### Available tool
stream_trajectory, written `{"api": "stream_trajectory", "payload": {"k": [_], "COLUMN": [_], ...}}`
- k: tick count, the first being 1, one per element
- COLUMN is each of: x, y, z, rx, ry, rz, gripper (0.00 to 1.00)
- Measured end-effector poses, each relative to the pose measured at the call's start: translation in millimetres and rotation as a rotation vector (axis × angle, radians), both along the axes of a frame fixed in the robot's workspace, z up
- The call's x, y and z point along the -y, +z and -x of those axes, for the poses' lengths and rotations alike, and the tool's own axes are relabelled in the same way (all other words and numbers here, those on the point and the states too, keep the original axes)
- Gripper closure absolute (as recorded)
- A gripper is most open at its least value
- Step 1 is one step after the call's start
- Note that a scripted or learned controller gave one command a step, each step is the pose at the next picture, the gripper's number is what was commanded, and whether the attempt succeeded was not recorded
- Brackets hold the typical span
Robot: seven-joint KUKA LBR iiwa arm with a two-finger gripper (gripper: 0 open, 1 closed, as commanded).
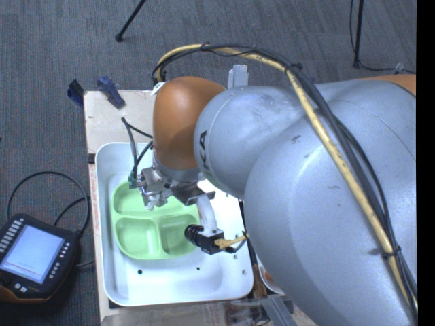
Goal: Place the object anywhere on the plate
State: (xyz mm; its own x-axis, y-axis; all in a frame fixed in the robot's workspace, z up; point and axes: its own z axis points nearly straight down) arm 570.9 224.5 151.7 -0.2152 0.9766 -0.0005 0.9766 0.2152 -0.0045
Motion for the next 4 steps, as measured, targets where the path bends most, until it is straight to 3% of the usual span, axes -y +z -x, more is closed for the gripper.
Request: {"api": "stream_trajectory", "payload": {"k": [1, 2, 3, 4], "x": [99.7, 15.4, 15.6, -0.2], "y": [7.3, 59.8, 59.7, 75.6], "z": [32.9, 87.4, 87.4, 2.1], "rx": [-0.002, -0.002, -0.002, -0.001], "ry": [0.229, 0.106, 0.105, 0.048], "rz": [-0.001, 0.001, 0.001, 0.001], "gripper": [1.0, 1.0, 0.0, 0.0]}}
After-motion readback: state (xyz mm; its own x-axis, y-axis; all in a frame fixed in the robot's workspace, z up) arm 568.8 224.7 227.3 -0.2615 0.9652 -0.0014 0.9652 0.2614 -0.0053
